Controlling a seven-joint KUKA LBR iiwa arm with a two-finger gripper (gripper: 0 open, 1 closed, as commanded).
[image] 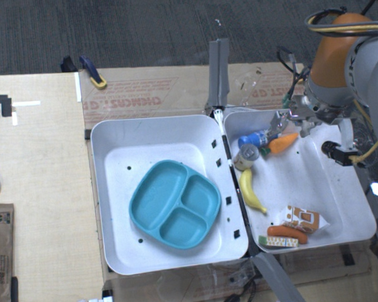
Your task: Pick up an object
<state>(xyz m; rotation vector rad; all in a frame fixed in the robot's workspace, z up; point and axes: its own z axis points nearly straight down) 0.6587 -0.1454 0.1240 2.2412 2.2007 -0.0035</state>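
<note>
My tool point(284, 122) is low in the right bin point(337, 188), near its far left corner, right above the carrot point(283, 144). The metal fingertips sit close to the carrot's upper end and beside the blue bottle point(251, 139). From this slanted view I cannot tell how wide the tool is set, and I see nothing clearly between its tips, so I do not count anything as held.

I judge this to be the reach-and-close step: the tool is down among the things, but no lift has begun. The likely target is the carrot, which lies tilted, touching or nearly touching the bottle, with a small grey can point(247, 154) just beside them.

The next move calls for the tips to straddle the carrot across its narrow width, not along it, and to keep clear of the bottle so I don't pinch both. Then a firm close and a straight lift, checking that the carrot comes up.

The banana point(249, 191) lies nearer the middle wall, and a box point(303, 218) and sausage point(286, 232) rest at the near edge, well apart from my tool. The left bin point(112, 204) holds a blue tray point(174, 204).
</note>
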